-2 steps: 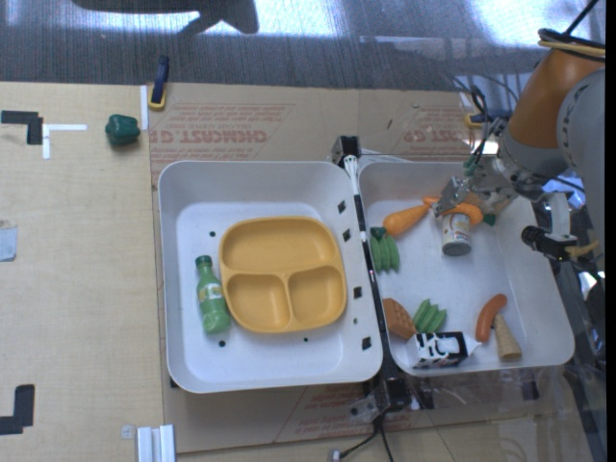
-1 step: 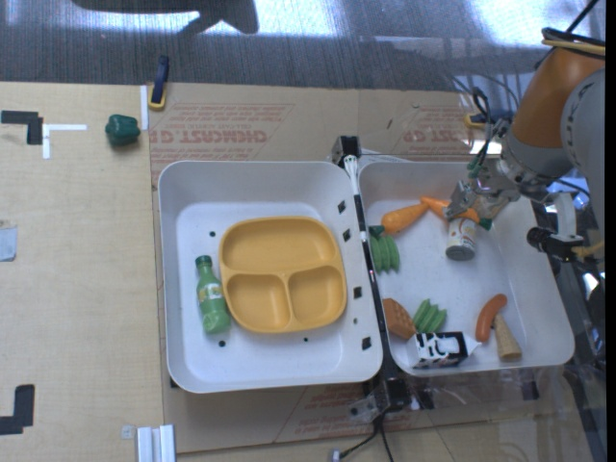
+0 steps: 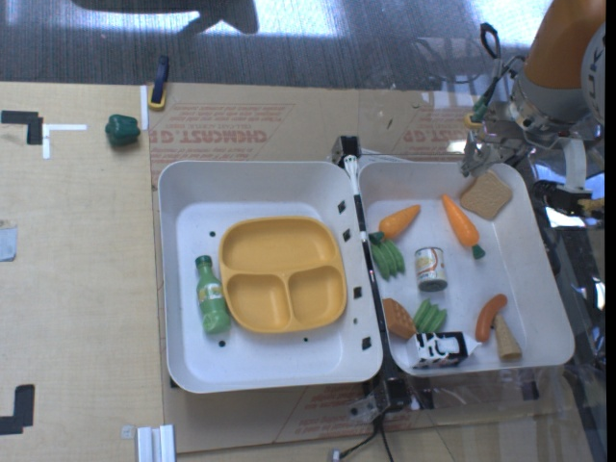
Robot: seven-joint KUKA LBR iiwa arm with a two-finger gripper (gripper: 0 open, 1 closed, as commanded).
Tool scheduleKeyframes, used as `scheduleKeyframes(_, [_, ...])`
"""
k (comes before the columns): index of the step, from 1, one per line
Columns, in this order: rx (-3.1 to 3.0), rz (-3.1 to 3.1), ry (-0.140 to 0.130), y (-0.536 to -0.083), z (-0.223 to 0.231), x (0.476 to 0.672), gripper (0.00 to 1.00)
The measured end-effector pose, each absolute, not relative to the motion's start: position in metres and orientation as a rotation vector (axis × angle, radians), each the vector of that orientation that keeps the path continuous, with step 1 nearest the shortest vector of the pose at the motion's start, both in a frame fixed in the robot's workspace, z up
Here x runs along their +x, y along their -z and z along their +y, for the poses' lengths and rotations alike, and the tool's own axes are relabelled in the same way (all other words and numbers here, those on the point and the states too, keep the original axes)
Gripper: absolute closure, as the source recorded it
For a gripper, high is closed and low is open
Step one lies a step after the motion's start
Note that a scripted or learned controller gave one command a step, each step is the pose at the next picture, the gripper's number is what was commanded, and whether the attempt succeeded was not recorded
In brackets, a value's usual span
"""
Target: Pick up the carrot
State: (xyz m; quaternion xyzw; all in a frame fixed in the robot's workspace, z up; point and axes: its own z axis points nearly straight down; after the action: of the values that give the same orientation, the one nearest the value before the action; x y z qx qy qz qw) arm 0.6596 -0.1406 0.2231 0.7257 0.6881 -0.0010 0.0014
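Carrot position: two orange tapered carrots lie in the right bin (image 3: 539,258), one (image 3: 461,223) beside the tan bread slice (image 3: 486,195), one (image 3: 398,221) near the left wall. Left bin (image 3: 183,258) holds a yellow three-compartment tray (image 3: 284,275) and a green bottle (image 3: 212,296). Cardboard beneath shows mirrored red lettering, unreadable. Gripper (image 3: 478,157) hangs over the right bin's far edge; finger state cannot be determined

Two white bins sit side by side: the left bin (image 3: 183,258) holds one yellow tray (image 3: 284,273) and one green bottle (image 3: 211,295). The right bin (image 3: 539,258) holds two carrots (image 3: 398,221) (image 3: 461,223), one can (image 3: 431,268), one bread slice (image 3: 486,195), and two green bunches (image 3: 387,255) (image 3: 429,315), possibly beans. Near the can are about four more small items, hard to identify.
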Motion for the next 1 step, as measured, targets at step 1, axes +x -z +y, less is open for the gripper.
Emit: scheduleKeyframes(1, [2.841, 1.346, 0.012, -0.2122, -0.0978, 0.6304, 1.0])
